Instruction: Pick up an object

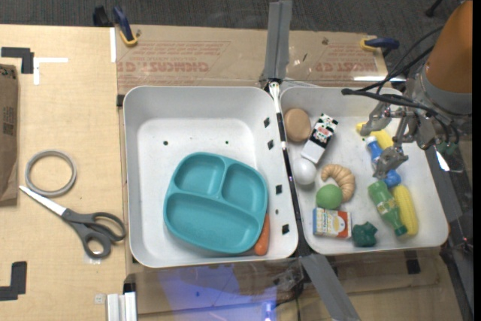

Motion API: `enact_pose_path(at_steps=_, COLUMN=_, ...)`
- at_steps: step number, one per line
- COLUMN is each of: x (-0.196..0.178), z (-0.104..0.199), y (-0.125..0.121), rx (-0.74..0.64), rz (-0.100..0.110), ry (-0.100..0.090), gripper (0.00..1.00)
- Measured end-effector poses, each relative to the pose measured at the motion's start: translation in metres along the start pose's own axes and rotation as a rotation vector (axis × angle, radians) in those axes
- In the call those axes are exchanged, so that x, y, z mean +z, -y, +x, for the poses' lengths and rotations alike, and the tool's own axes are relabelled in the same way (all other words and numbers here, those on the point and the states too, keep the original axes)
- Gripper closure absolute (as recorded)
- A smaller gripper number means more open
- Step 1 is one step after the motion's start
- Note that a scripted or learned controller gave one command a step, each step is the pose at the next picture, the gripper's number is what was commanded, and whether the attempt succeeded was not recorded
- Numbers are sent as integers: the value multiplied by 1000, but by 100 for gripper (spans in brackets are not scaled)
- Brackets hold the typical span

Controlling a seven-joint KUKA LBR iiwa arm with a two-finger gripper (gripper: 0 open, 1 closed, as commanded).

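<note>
One fixed overhead camera looks slantwise down on both bins (pixel 135 162).

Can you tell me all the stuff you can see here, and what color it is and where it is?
Bins: 2, white, side by side on the bench.
Divided plate: 1, teal, left bin.
Carrot: 1, orange, left bin beside the plate.
Egg: 1, brown, right bin, top left.
Croissant: 1, tan, right bin, middle.
Ball: 1, green, below the croissant.
Corn: 1, yellow, right bin, right side.
Scissors: 1, grey handles, bench at left.
Tape roll: 1, grey, above the scissors.
Pincer: 1, grey, over the right bin.
</note>
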State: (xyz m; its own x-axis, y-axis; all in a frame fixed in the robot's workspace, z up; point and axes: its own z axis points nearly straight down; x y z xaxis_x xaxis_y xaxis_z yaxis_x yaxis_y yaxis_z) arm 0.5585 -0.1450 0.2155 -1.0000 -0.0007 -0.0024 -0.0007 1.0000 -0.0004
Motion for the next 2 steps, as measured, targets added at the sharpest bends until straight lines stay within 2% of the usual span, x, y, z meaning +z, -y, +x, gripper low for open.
enact_pose_path(at_steps=1, x=123, z=7, y=54, rx=52, rz=0, ry=1, gripper=0)
enact_pose_path(at_steps=2, x=123, z=-38, y=66, rx=-1, rz=1, ry=3, gripper=0)
